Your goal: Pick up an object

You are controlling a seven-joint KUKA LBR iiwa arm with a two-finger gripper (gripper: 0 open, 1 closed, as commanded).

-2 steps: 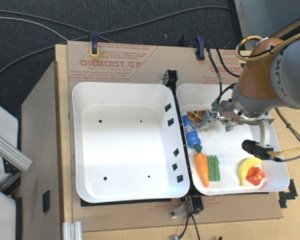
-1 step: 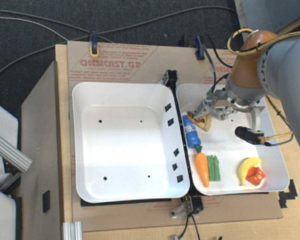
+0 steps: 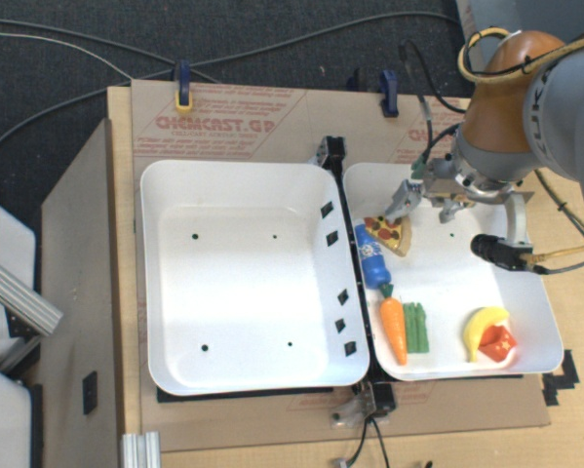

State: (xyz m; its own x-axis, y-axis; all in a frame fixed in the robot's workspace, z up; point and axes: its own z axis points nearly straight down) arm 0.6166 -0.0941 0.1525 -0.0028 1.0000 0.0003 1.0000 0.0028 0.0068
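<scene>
My gripper [image 3: 425, 209] hangs over the back of the right bin [image 3: 535, 300], its fingers spread open with nothing between them. One fingertip [image 3: 402, 204] is just above and behind a pizza-slice toy [image 3: 392, 236] lying near the bin's left wall. A blue bottle [image 3: 372, 262] lies in front of the pizza slice. Further forward lie an orange carrot [image 3: 395, 330] and a green piece [image 3: 417, 327] side by side. A yellow banana with a red fruit [image 3: 488, 335] sits at the front right.
The left bin [image 3: 165, 261] lies beside the right one, with a black divider with clips [image 3: 338, 252] between them. A black cable plug [image 3: 501, 252] hangs from the arm over the right bin. Clamps [image 3: 183, 86] hold the cardboard base at the back.
</scene>
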